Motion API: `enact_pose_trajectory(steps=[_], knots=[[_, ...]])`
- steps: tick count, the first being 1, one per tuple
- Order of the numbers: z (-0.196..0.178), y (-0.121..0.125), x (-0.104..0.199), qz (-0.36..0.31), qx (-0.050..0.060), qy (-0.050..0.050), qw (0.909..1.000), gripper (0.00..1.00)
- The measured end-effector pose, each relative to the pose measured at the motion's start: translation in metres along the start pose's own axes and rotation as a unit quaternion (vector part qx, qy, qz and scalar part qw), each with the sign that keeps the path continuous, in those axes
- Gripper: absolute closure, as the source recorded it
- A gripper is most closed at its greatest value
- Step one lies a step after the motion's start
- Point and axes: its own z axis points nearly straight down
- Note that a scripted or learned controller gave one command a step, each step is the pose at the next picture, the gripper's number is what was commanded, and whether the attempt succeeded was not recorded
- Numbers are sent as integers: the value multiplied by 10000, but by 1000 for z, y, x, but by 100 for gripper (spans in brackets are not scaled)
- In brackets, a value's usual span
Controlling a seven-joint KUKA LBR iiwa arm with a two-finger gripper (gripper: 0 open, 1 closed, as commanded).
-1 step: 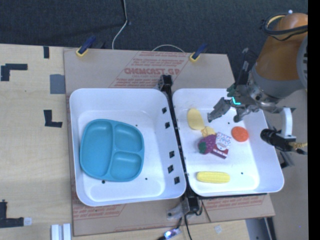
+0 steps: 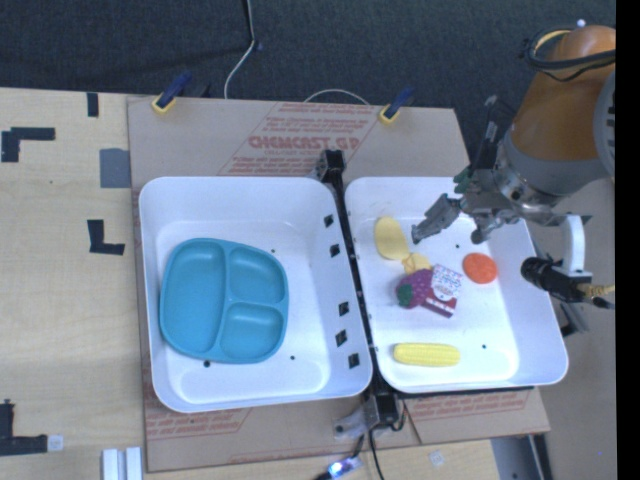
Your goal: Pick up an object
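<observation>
We find the fingers spread apart and holding nothing; the gripper hangs over the far part of the right bin, with one dark finger slanting down toward the yellow piece and the other nearer the orange ball. We judge the step in hand to be the approach: no object is yet between the fingers. The candidates all lie in the right bin: the yellow piece just beside the divider, a purple grape cluster with a small card near the middle, the orange ball toward the right wall, and an ear of corn near the front. We judge that the next move calls for choosing one target, centring the opening over it, and descending before closing; the yellow piece appears closest. The left bin carries a blue divided plate. Both bins rest on a cardboard sheet clipped to a wooden tabletop; dark carpet lies beyond.
</observation>
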Motion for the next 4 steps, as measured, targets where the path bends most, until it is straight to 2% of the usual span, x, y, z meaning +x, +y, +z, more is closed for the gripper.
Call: enact_pose_trajectory(steps=[2,3,4], knots=[[129,-1,1,5,34,4,10000,0],[180,-1,2,-1,-5,-2,10000,0],[168,0,2,3,-11,-8,10000,100]])
